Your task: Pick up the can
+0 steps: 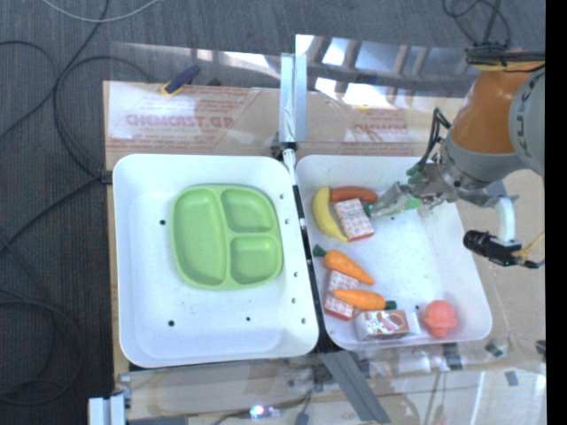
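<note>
The can [387, 324] lies on its side at the front edge of the right bin [443, 255], between a red-and-white carton [340, 294] with a carrot [360, 298] across it and a red fruit [439, 317]. The gripper [383, 205] hovers well apart from it near the back – beside a red box [353, 219], banana [324, 213] and red sausage [354, 193]. Whether its jaws are apart or together I cannot tell – they blur together

A robotics lab or test cell. Two shallow white bins [213, 343] sit on a cardboard-covered worktop [204, 118] edged with aluminium framing [292, 96]. Loose black cables [53, 158] trail over grey carpet [53, 308] far left of the pincer [390, 204]. Plastic play food [347, 268] just below-left of it serves as test objects.
</note>
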Action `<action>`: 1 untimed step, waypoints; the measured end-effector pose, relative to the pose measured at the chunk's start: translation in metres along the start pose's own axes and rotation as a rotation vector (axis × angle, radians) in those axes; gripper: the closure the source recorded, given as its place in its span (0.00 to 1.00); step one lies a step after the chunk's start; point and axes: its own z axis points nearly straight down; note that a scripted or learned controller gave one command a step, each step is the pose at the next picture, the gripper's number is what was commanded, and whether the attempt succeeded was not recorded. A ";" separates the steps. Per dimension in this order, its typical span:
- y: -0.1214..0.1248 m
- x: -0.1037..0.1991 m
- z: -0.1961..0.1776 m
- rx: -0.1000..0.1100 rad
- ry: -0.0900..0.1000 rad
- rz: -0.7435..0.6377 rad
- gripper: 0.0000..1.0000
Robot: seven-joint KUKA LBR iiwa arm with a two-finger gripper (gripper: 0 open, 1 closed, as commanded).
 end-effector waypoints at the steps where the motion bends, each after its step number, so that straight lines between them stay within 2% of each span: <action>1: -0.005 -0.038 0.080 -0.003 0.001 -0.012 0.00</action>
